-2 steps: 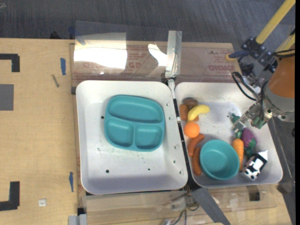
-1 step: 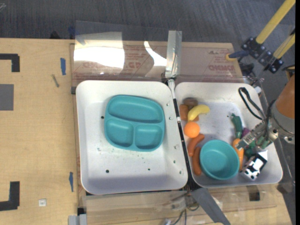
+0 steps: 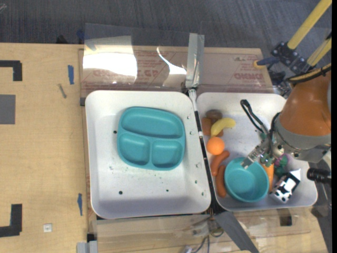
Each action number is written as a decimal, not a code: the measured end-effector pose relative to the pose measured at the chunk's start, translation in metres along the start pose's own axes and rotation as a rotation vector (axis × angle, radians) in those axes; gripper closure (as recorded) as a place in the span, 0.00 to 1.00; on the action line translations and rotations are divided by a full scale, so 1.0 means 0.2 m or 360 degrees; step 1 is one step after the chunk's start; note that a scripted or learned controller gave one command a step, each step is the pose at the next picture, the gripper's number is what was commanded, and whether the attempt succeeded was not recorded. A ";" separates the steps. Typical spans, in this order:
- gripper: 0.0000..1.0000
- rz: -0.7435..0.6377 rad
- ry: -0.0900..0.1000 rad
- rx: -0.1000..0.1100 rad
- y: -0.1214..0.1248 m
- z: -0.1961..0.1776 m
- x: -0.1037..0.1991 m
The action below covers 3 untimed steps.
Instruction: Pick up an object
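Note:
The right bin (image 3: 239, 101) holds a teal bowl (image 3: 245, 182), a yellow banana (image 3: 224, 125), an orange ball (image 3: 215, 145), a brown item (image 3: 212, 115) and a long orange-red piece (image 3: 218, 168) along the bowl's left side. A black-and-white cow toy (image 3: 285, 187) lies at the bin's front right, with small orange, green and purple pieces (image 3: 277, 165) just behind it. My gripper (image 3: 257, 156) hangs low over the bowl's back right rim, below the orange-banded wrist (image 3: 308, 115). It looks to be touching or nearly touching the rim.
A teal divided plate (image 3: 151, 137) lies in the left bin (image 3: 100, 157). A black cable (image 3: 253, 117) loops from the wrist over the right bin. Yellow struts (image 3: 310, 17) stand at the back right. A clear sheet (image 3: 158, 67) lies behind the bins.

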State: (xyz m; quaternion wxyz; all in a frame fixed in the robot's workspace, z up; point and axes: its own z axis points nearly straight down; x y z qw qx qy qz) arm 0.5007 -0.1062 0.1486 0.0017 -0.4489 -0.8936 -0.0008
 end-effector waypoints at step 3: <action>1.00 -0.0315 -0.0024 -0.0015 0.21 -0.54 -0.32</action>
